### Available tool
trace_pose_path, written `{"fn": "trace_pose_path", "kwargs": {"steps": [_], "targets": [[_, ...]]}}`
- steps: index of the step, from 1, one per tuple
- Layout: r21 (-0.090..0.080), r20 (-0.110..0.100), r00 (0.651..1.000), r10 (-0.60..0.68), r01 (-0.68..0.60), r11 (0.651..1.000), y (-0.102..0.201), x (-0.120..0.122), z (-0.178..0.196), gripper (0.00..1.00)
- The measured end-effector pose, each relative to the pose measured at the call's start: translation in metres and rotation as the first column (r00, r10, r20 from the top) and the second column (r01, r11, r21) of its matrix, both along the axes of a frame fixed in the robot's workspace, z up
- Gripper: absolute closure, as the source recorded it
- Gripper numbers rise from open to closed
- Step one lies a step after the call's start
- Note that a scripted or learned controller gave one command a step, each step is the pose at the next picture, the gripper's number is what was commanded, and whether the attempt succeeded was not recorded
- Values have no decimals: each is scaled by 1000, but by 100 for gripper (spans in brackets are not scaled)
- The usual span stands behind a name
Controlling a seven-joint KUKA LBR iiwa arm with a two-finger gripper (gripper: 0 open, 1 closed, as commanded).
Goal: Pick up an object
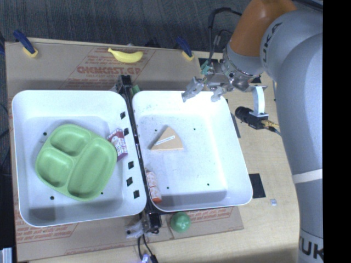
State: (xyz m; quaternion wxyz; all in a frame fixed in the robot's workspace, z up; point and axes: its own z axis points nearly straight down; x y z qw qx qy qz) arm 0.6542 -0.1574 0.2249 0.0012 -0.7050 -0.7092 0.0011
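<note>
My gripper (203,92) hangs over the back rim of the right bin (236,163), its two grey fingers (190,92) spread apart with nothing between them. A tan wedge-shaped piece (166,141) lies in the right bin, in front of and to the left of the gripper and well apart from it. A small red packet (152,186) rests against that bin's left wall. In the left bin (27,114) sit a green divided plate (77,160) and a red and white packet (118,143).
A yellow banana (126,54) lies on the cardboard behind the bins. A green ball (179,222) sits outside the right bin's front rim. Blue clamps (26,44) hold the cardboard's back edge. The grey arm (296,81) fills the right side.
</note>
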Motion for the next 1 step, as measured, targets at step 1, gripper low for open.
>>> {"fn": "trace_pose_path", "kwargs": {"steps": [1], "targets": [[1,-5,1000,1,-1,1000,44,1,-126,0]]}}
